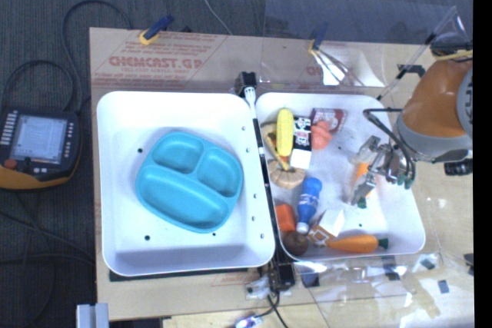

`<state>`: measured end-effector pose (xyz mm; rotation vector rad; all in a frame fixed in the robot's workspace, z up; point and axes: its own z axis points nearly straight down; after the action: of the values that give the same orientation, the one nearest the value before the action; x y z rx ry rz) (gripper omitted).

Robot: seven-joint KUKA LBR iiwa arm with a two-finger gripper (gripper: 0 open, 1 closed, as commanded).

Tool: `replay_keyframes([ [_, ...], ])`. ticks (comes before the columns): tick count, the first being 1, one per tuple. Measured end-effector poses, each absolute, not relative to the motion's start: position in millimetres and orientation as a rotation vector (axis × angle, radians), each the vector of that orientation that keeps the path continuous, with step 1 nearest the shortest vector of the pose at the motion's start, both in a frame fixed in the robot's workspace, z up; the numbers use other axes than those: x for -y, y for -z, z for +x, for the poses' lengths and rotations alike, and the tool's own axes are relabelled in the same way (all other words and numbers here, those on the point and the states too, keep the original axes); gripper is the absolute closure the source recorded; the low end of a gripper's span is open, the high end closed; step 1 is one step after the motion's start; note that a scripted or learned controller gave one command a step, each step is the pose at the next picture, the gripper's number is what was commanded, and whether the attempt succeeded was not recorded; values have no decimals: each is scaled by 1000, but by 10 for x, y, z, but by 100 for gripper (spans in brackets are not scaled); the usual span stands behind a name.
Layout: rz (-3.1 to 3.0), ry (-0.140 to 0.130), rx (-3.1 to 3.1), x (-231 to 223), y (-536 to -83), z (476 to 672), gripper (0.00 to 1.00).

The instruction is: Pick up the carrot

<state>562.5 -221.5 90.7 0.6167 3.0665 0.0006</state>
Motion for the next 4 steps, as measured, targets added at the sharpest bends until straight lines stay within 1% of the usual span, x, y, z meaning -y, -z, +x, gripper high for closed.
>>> replay_keyframes([
  [1, 612, 8, -3059, 2219, -1035, 5649, 100],
  [2, 489, 5, -3077, 2239, -938, 5148, 100],
  [3, 170, 16, -3106, 2155, -945, 4942, 100],
  [4, -154, 25, -3111, 1889, -945, 4925, 100],
])
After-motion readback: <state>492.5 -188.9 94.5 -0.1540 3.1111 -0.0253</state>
